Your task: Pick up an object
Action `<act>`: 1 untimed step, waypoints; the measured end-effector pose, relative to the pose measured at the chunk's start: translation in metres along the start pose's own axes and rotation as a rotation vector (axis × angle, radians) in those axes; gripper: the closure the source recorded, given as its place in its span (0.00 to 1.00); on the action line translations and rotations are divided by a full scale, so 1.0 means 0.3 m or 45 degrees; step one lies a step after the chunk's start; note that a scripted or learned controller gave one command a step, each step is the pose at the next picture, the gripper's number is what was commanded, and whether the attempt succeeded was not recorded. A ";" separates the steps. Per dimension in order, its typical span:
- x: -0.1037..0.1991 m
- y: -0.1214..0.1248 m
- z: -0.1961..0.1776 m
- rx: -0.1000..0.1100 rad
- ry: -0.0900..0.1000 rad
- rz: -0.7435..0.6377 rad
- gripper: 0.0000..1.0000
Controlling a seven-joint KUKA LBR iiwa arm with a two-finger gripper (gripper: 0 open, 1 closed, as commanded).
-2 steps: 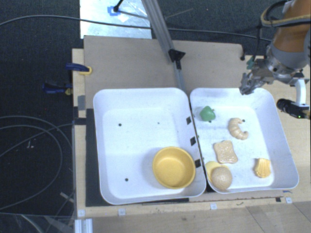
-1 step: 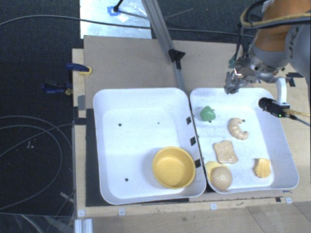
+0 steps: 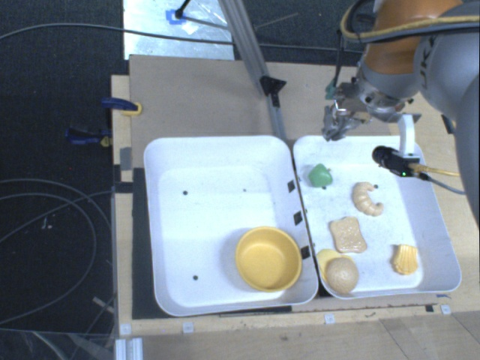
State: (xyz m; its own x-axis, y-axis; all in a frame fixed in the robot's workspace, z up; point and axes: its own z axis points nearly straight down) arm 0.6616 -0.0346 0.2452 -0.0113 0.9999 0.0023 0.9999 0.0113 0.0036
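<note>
The gripper [image 3: 335, 128] hangs above the far rim of the right bin [image 3: 439, 223], its fingers drawn close together at the tips with nothing between them; whether a narrow gap remains there is too small to tell. So, as I judge it, the pick has not yet been made; no object is off the bin floor, and choosing, descending, closing and lifting all remain.

Nearest the gripper lies a small green pepper-like toy [image 3: 321, 175], just below it toward the near side; further on, a pale croissant [image 3: 367, 199]; then a tan slice of toast [image 3: 348, 235]; near the front wall, a round beige bun-like ball [image 3: 342, 274] touching a yellow piece [image 3: 325, 258] at the bin's left wall; in the front right corner, a yellow ridged shell-like piece [image 3: 405, 259].

The left bin [image 3: 195, 163] holds a yellow bowl [image 3: 268, 257] near its front right.

The yellow piece is partly hidden by the ball, so its kind is unclear; the arm's upper links are cut off at the frame's edge.
</note>
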 end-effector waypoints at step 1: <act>0.177 -0.004 -0.026 0.001 0.000 0.000 1.00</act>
State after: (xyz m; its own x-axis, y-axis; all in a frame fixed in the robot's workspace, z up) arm 0.6598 0.0185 0.2530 -0.0115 0.9999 0.0024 0.9999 0.0115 0.0031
